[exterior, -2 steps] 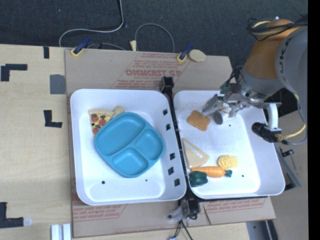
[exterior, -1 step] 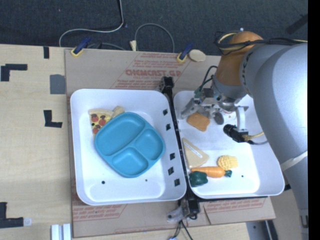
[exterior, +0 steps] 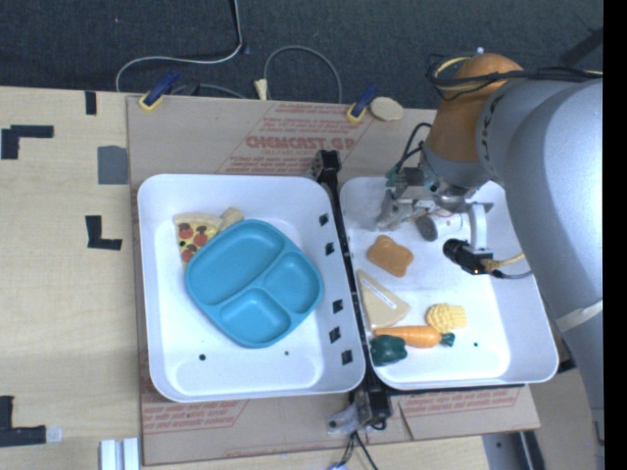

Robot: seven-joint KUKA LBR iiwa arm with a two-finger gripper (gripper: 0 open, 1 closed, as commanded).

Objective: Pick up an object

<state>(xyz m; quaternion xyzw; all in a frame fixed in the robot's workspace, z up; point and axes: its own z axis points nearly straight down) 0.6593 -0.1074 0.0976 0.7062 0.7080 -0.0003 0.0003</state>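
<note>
My gripper hangs over the back part of the right bin, pointing down, with its two fingers spread apart and nothing between them. Just in front of it lies a brown bread roll, apart from the fingers. Nearer the front of the same bin lie a pale sandwich wedge, a yellow corn piece and an orange carrot with a green end.
The left bin holds a blue divided plate and a pizza slice at its back left. A black divider runs between the bins. The grey arm covers the right bin's right side.
</note>
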